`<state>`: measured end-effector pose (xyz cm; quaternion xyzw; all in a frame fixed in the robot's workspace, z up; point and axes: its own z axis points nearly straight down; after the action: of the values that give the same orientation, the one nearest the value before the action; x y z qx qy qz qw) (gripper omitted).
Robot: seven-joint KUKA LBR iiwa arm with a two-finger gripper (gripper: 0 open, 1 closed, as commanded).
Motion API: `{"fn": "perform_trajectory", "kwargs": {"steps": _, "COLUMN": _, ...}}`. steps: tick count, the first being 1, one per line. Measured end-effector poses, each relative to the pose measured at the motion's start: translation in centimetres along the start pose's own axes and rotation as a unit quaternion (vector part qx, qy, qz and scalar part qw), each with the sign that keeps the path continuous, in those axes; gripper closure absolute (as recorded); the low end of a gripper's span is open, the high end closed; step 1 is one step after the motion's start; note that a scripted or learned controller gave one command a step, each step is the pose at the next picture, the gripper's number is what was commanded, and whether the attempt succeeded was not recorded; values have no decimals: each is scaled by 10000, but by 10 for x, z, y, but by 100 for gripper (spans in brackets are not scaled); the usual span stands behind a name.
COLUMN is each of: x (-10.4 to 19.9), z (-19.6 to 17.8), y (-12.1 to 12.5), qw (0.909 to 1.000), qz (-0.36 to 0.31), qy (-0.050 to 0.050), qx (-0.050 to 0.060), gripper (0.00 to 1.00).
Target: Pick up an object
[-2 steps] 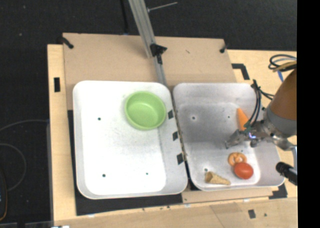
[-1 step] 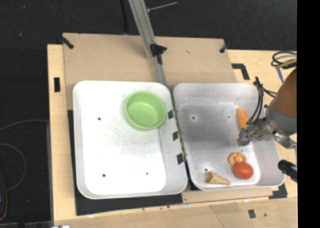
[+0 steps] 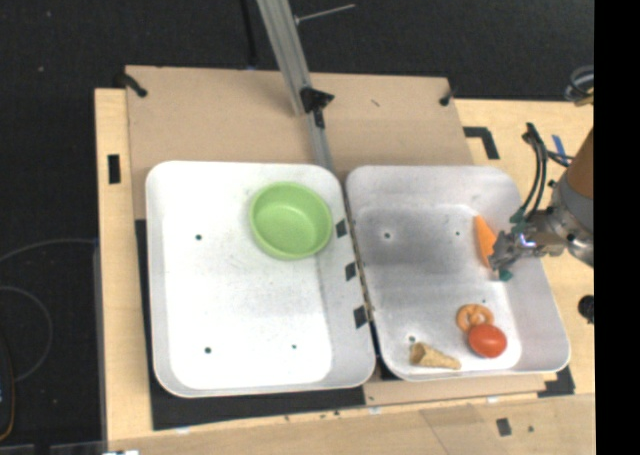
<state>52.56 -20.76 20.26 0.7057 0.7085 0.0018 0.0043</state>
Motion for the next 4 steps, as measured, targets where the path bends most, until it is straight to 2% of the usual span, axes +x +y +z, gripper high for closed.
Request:
{"fn": "perform_trajectory", "kwargs": {"steps": 1, "x": 1, "z": -42, "y": 4, "qw": 10000, "qz": 2, "qy": 6, "qx": 28, "gripper": 100}}
{"fn": "perform_trajectory", "kwargs": {"steps": 2, "x": 0, "z": -62, "y": 5, "qw": 10000, "qz": -8, "qy": 9, "qx": 21, "gripper": 100}}
{"fn": "perform_trajectory", "kwargs": {"steps": 3, "x": 50, "z": -69, "y": 20, "qw": 10000, "qz": -21, "qy": 16, "qx": 16, "gripper": 100}}
{"fn": "perform_trajectory", "kwargs": {"steps": 4, "x": 103, "z": -55, "y": 26, "qw": 10000, "qz": -16, "qy": 19, "qx": 36, "gripper": 100}}
